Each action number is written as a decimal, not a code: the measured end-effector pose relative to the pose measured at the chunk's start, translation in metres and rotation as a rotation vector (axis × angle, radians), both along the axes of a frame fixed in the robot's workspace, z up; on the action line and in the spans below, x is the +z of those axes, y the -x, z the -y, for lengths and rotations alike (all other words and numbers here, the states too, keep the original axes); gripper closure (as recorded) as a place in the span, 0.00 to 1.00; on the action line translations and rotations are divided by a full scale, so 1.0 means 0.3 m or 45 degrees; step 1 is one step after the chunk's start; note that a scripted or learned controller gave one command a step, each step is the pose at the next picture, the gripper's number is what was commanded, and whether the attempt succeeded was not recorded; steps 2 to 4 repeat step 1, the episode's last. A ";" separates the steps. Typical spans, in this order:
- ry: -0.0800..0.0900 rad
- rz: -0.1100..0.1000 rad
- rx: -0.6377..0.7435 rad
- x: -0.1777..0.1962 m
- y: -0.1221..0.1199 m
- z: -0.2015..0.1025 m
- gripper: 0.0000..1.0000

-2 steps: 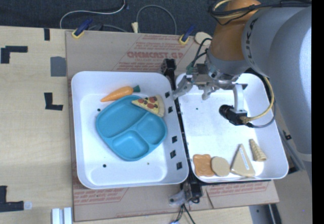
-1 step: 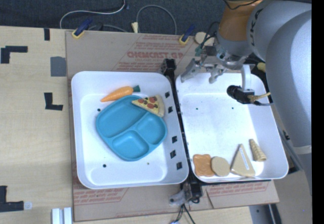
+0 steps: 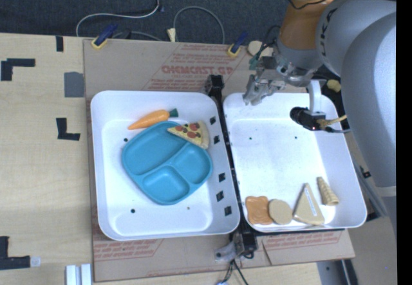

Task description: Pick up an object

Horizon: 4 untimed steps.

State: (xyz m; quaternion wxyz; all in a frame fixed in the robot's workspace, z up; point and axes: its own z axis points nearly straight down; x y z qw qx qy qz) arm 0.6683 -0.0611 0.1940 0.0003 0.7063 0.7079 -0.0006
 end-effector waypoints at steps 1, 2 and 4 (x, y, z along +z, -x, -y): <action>0.001 -0.001 0.000 -0.002 0.001 0.000 0.00; 0.001 -0.001 0.000 -0.002 0.001 0.000 0.00; 0.001 -0.001 0.000 -0.002 0.001 0.000 0.00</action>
